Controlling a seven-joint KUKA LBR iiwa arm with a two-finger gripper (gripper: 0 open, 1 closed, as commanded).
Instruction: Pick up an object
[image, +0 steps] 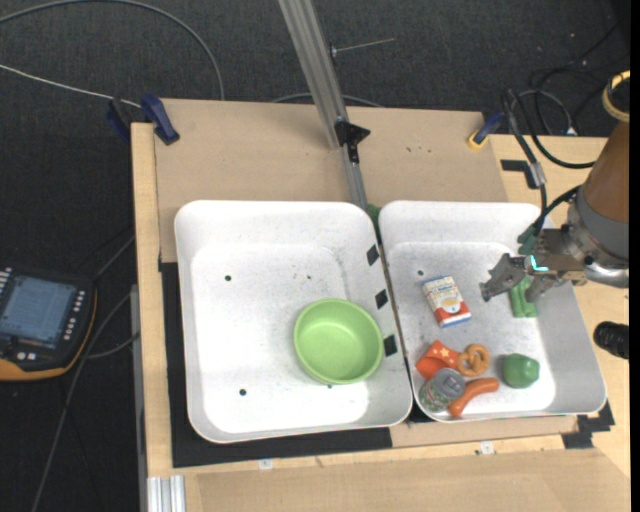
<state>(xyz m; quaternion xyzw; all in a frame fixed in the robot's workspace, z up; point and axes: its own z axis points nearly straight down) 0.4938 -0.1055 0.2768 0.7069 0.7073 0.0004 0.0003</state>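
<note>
Nearest the camera, one green bowl (338, 341) is sitting in the left bin (200, 240); rightwards, the right bin (470, 222) is carrying one small carton (446, 300), one pretzel (474, 357), one orange sausage-like toy (470, 394), one green lump (519, 370). Hovering near the right rim, the gripper (512, 282) is spreading apart around a green piece (522, 300); closing squarely before lifting seems wise

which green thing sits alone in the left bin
The green bowl. The round green object lies in the right bin among other items, near the gripper.
</note>
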